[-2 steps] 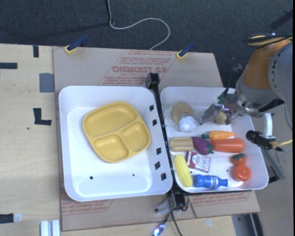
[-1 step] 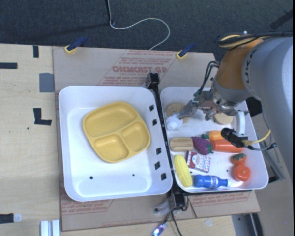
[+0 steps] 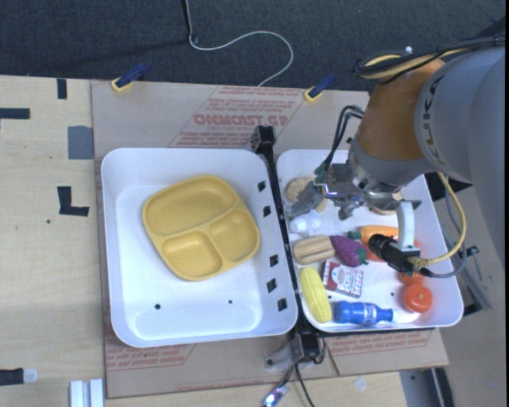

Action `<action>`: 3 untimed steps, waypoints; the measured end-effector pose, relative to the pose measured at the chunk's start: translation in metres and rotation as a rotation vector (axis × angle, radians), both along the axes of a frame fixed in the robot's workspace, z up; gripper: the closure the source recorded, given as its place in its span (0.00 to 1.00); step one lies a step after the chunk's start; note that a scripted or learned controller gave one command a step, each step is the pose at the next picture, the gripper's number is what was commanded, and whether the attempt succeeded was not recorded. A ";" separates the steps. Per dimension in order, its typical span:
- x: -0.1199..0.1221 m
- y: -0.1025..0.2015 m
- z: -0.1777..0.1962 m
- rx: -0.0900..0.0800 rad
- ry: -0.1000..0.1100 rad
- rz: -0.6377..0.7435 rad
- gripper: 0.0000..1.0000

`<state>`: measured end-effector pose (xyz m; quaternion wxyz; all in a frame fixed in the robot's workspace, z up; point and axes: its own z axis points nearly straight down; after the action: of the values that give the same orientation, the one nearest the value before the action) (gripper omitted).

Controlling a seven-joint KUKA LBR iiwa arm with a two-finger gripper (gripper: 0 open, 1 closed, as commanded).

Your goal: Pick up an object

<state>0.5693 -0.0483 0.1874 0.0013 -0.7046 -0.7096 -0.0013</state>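
- Nearest the camera, the grey arm [image 3: 458, 108] with its orange band [image 3: 394, 113] reaches in from the right and hangs over the right bin [image 3: 441, 316].
- Its end effector [image 3: 322, 195] sits low at the far left part of that bin, close to the divider between the bins.
- Whether the end effector is released or clenched I cannot tell; the wrist hides most of it, and nothing is clearly seen in its grasp.
- Objects to pick lie in the right bin: a bread roll [image 3: 312, 248] just below the end effector, a purple grape bunch [image 3: 348, 248] beside it, a red packet [image 3: 343, 276], a corn cob [image 3: 315, 293], a blue bottle [image 3: 360, 314] along the near wall, and an orange-red piece [image 3: 416, 297] near the right corner.
- A round tan thing [image 3: 299, 188] lies just beside the end effector; I cannot tell whether they touch.
- In the left bin [image 3: 127, 227] a yellow tray [image 3: 201, 225] lies alone.
- Both bins rest on cardboard on the counter [image 3: 34, 227].
- My judgement: the task is at the reach or grasp stage; no object is visibly lifted, so securing one and raising it clear is left.
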 end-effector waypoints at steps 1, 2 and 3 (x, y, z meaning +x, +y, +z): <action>-0.089 0.049 -0.006 -0.001 0.013 -0.003 0.00; -0.086 0.046 0.003 -0.003 0.012 -0.006 1.00; -0.082 0.128 0.060 -0.002 0.000 0.003 1.00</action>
<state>0.4870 0.0800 0.2472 0.0007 -0.7035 -0.7107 -0.0007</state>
